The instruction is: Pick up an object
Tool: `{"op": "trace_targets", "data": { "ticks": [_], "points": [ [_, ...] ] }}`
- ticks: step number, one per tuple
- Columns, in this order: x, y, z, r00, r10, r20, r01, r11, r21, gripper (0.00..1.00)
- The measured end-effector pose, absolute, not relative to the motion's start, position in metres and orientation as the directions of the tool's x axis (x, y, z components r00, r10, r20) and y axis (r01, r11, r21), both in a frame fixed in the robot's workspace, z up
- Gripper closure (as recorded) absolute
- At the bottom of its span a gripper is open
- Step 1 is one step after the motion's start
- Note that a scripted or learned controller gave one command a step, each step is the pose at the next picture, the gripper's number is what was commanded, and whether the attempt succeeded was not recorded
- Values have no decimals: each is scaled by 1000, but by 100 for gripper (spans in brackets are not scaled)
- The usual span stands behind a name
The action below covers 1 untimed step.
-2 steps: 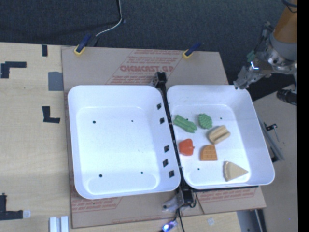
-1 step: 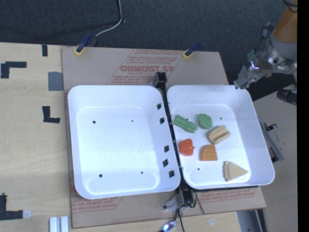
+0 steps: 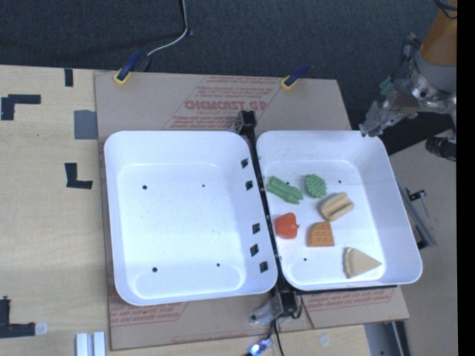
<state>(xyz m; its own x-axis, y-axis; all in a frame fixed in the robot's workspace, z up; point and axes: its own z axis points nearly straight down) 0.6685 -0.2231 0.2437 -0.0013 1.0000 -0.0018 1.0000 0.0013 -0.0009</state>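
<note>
Six small food-shaped objects lie in the right bin (image 3: 393,199), while the left bin (image 3: 119,199) stands beside it on the tabletop (image 3: 44,221). Near the centre of the right bin, the long green object (image 3: 284,190) lies at 10 o'clock and the round green object (image 3: 315,185) at 12 o'clock. The tan bread roll (image 3: 335,206) sits at 2 o'clock, just beside the orange waffle piece (image 3: 320,235). The red object (image 3: 286,225) lies at 8 o'clock, and the beige wedge (image 3: 359,262) lies at 5 o'clock, close to the bin's near wall. The gripper (image 3: 386,113) hangs above the bin's 1 o'clock corner, well apart from all objects; whether the jaws are released or clenched I cannot tell.
</note>
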Motion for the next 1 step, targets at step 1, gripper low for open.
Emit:
{"op": "trace_targets", "data": {
  "ticks": [1],
  "points": [
    [669,-223,244,-1,1000,-2,1000,1,-1,100]
  ]
}}
